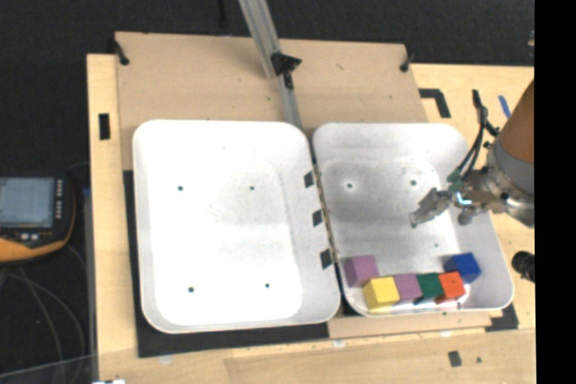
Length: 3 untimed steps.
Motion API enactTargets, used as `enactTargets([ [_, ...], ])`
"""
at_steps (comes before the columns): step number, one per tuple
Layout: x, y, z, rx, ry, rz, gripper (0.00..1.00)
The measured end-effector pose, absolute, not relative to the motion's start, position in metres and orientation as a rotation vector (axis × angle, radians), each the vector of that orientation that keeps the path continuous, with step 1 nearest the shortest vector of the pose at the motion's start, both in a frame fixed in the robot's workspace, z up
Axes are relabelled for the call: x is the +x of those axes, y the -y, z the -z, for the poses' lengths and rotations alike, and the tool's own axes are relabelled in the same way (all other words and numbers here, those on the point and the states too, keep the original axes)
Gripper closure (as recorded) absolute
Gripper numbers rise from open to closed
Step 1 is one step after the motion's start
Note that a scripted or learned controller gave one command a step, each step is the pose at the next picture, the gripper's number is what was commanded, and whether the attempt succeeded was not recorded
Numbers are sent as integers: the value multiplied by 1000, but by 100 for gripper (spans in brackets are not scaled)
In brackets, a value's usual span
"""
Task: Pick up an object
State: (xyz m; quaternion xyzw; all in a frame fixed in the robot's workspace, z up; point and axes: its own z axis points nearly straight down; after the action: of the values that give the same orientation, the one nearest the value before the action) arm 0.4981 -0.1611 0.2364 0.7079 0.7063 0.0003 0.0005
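Several small blocks lie along the front edge of the right bin point(378, 148): a purple block point(361, 269), a yellow block point(381, 291), a second purple block point(407, 286), a green block point(428, 286), an orange block point(451, 284) and a blue block point(463, 265). My gripper point(434, 207) hangs over the right side of this bin, behind the blocks and apart from them. Nothing shows between its fingers.
The left bin point(225, 220) lies beside the right one. A slanted metal rail point(256, 9) runs from the top down to the bins' join. A handheld pendant point(31, 209) sits off the bench at the left.
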Motion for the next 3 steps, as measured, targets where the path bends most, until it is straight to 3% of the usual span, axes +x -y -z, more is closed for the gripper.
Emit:
enactTargets([
  [3,498,162,-237,2229,-2210,-2,0],
])
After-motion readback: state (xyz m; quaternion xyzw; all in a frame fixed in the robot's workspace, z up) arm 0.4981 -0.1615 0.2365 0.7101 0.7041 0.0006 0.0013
